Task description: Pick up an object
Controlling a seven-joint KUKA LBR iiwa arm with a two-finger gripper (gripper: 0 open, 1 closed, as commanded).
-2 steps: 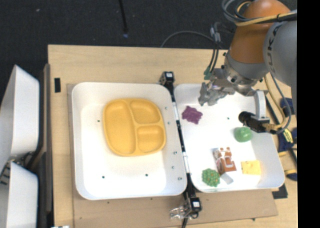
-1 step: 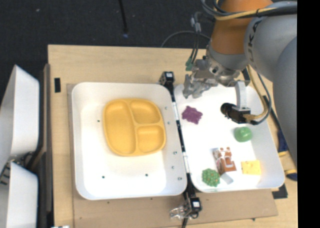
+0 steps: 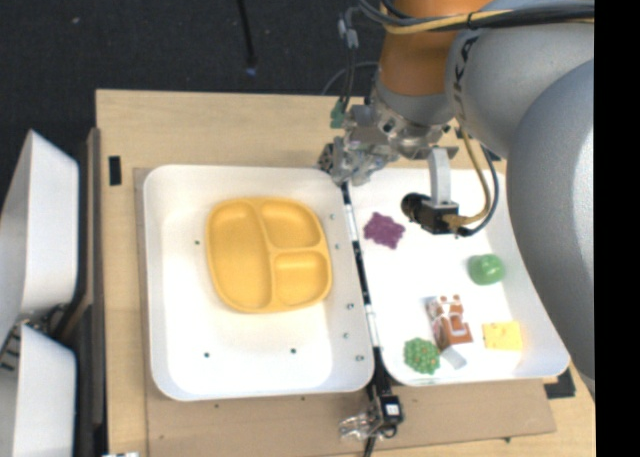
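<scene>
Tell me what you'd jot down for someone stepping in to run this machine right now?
Gripper: above the top of the divider between the bins, nothing seen in it; fingers unclear.
Left bin: yellow divided tray.
Right bin: purple piece, green ball, yellow block, bumpy green piece, red-and-white item.
Done: nothing lifted.
Left: pick up an object.

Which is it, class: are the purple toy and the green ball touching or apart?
Apart. The camera view shows bare white bin floor between the purple toy and the green ball.
</scene>
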